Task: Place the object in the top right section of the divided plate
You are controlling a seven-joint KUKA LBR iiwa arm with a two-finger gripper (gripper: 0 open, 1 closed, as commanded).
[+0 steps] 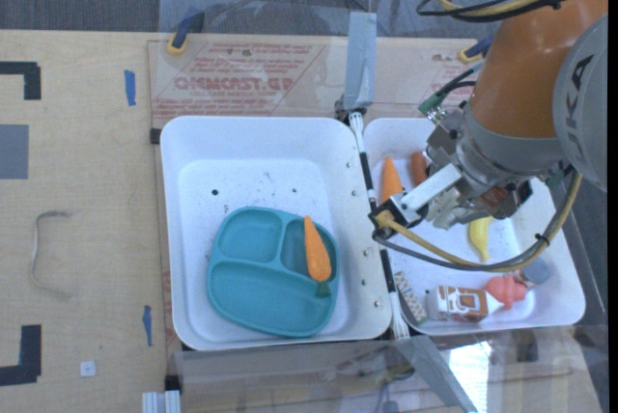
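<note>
A teal divided plate (253, 290) lies in the left white bin (193, 155). An orange carrot (317, 249) rests on the plate's right side, lying lengthwise in the top right section with its lower end near the rim. My gripper (452, 206) hangs over the right bin (565, 300), apart from the plate and carrot, and the arm's bulky grey and orange wrist covers most of it. I see nothing clearly held in it.
The right bin holds a second orange carrot (389, 179), a red piece (418, 165), a yellow banana-like piece (480, 238), a pink toy (507, 290) and a small carton (459, 303). Yellow cable (454, 257) loops below the wrist.
</note>
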